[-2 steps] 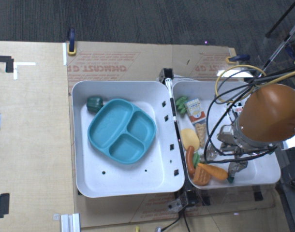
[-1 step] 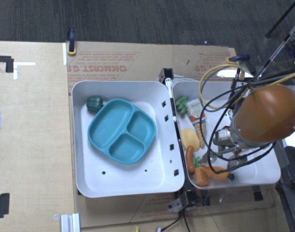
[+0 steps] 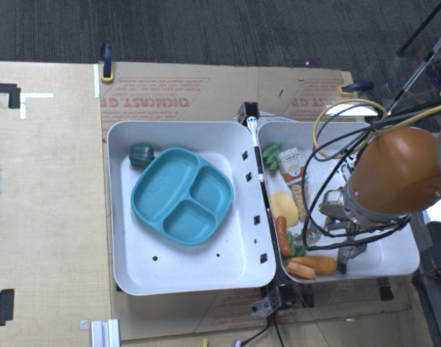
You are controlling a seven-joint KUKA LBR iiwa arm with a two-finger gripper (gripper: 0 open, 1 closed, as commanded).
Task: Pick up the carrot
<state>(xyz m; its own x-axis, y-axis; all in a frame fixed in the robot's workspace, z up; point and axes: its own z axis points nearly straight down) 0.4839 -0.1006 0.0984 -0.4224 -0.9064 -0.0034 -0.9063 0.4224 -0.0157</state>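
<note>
Carrot (image 3: 312, 267): lies in the right bin (image 3: 394, 259), along its near wall toward the near-left corner, just beside a green piece and a reddish sausage-like item (image 3: 282, 236).
Carrot vs jaws (image 3: 341, 255): the carrot sits just left of and slightly nearer than the jaws; whether they touch cannot be told.
Jaws: hidden under the wrist and cables; how wide they stand cannot be told, and nothing shows between them.
Arm (image 3: 395, 170): reaches in from the right over the right bin, its orange band uppermost, wrist pointing down toward the bin's near wall.
Carrot axis: long axis runs left to right, parallel to the near wall; which end is the tip is unclear.
Left bin (image 3: 126, 266): holds a teal divided plate (image 3: 182, 196) and a dark green item (image 3: 142, 155) at its far-left corner.
</note>
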